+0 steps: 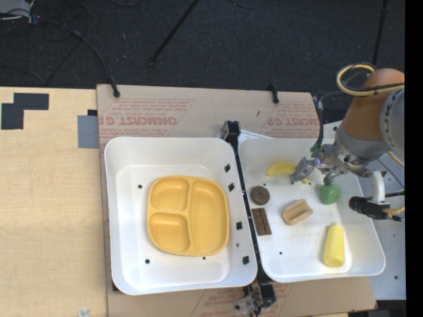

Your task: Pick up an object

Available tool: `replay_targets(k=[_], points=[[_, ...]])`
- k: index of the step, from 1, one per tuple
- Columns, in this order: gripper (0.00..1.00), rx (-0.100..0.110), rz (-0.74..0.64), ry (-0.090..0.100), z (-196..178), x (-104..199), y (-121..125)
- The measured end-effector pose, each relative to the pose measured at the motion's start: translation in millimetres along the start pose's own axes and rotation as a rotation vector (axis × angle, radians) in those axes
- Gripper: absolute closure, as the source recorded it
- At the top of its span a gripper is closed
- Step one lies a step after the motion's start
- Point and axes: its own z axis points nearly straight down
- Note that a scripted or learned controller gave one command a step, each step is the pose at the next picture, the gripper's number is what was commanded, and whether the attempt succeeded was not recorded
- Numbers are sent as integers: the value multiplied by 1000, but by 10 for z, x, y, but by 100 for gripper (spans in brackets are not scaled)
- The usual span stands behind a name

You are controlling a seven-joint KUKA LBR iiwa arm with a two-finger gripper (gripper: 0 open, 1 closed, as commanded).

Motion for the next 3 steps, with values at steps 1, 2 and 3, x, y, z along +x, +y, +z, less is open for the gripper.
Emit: replay_targets(k=[1, 2, 3], points=[[0, -2, 0, -1, 338, 12, -6], [100, -5, 0, -1, 213, 9, 3], [100, -11, -2, -2, -260, 93, 11]])
